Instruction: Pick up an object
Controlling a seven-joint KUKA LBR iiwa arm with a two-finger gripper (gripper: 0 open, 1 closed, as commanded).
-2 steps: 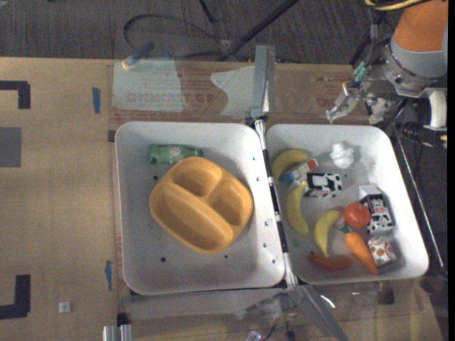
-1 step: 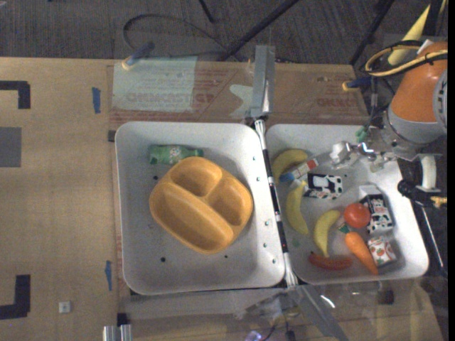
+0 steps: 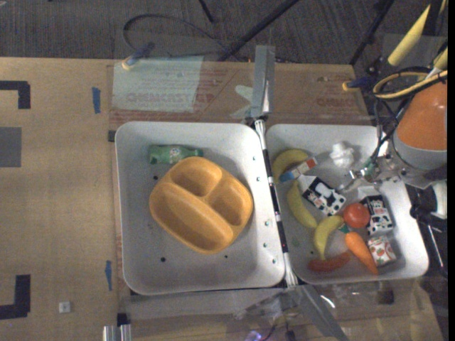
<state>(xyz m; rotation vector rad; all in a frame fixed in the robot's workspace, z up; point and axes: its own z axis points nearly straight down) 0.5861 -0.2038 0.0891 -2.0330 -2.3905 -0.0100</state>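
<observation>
The right bin [image 3: 419,261] holds several toy foods. A yellow banana [image 3: 290,160] lies at its back left, with a second banana [image 3: 301,209] and a third banana [image 3: 325,233] in front of it. A black-and-white cow-patterned carton [image 3: 323,196] sits mid-bin, and a red tomato [image 3: 357,215], an orange carrot [image 3: 361,252] and a red pepper [image 3: 328,263] lie nearer the front. My gripper [image 3: 364,172] hangs over the bin's back right, just behind the tomato and right of the cow carton, below the orange-banded arm [image 3: 425,123].
Two small printed cartons [image 3: 379,216] [image 3: 382,250] stand at the right bin's right side, and a pale crumpled object [image 3: 343,153] lies at its back. The left bin [image 3: 135,261] holds a yellow divided plate [image 3: 201,203] and a green bottle [image 3: 174,153]. Cables [image 3: 398,84] hang behind the arm.
</observation>
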